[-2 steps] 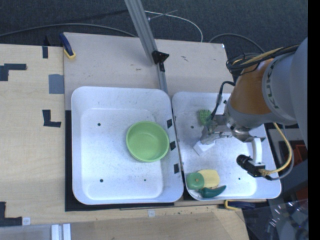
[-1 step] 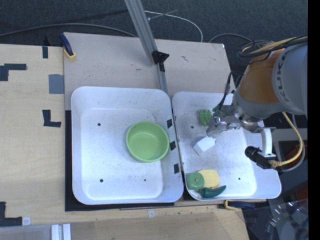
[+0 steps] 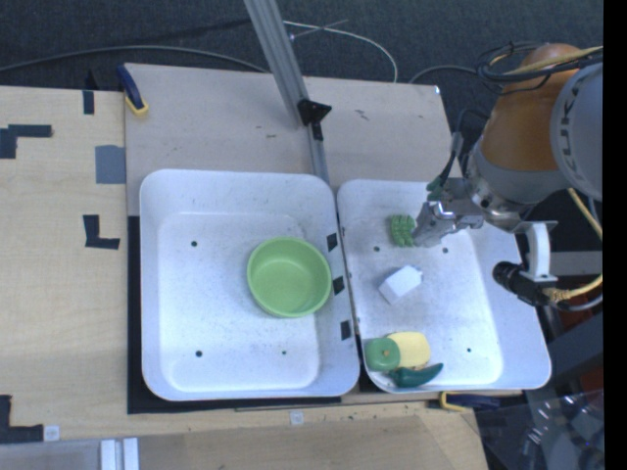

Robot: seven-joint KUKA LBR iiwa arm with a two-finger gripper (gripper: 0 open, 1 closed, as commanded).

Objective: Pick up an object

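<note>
Nearest the camera, at six o'clock, runs the pale wooden bench point(image 3: 59, 292) edge, marked with dark tape pieces toward nine o'clock. On it sit two shallow white bins, speckled and glossy with rounded corners. The left bin point(image 3: 176, 360) holds a round green bowl point(image 3: 288, 277) of smooth plastic. In the right bin point(image 3: 509, 355), at its five o'clock corner, lies a yellow and green toy point(image 3: 402, 352); near the middle, a small white block point(image 3: 401, 282); farther back, a knobbly green object point(image 3: 402, 229). The gripper point(image 3: 431, 225) hangs just beside that object at three o'clock; whether its jaws are apart I cannot tell. Beyond, dark carpet point(image 3: 118, 18) with cables. Letters on the grey arm point(image 3: 568, 135) are unreadable.
</note>
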